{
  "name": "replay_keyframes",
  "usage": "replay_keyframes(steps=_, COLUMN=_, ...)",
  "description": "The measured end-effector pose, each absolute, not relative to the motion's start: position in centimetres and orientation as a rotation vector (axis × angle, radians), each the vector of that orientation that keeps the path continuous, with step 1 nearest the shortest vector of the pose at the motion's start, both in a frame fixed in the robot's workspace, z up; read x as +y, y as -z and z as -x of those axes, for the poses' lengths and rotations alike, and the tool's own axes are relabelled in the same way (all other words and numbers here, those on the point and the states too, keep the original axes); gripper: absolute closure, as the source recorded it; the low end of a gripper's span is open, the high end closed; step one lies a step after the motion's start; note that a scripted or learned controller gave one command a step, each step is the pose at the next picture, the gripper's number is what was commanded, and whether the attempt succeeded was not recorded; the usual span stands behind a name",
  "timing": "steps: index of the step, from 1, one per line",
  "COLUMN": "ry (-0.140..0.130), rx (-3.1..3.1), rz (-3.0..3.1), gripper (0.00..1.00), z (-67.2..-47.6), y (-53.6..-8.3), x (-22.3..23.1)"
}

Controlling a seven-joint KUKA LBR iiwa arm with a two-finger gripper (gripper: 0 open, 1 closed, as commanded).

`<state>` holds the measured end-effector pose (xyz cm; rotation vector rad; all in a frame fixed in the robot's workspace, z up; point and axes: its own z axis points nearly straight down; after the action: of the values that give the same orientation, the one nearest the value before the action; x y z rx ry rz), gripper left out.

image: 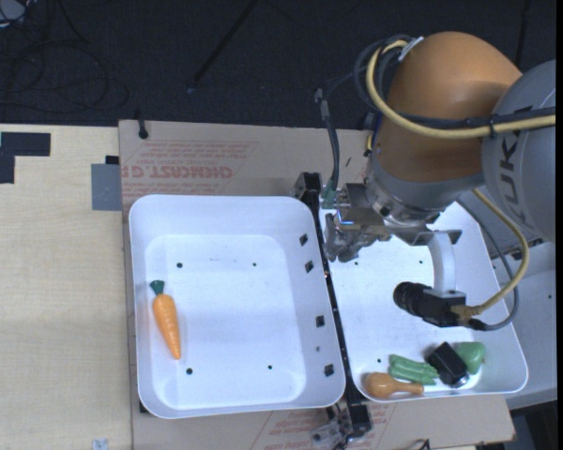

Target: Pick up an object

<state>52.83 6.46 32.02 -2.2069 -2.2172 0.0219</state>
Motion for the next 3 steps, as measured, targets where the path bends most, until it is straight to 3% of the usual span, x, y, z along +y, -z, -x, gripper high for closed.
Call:
replay_keyframes(steps=1, ry=-0.011, rx=-2.22, rz=2.215, gripper=1.0, z=-55.9, y=-27.5, x=9.1)
replay_keyframes(steps=2, ry=0.019, rx=-2.229, rz=2.234, gripper=1.0, z=-64.8, y=-44.9, x=5.5)
replay_keyframes(steps=3, ry=-0.017, rx=-2.21, rz=2.223, gripper=1.0, z=-64.2, y=-34.6, x=0.1)
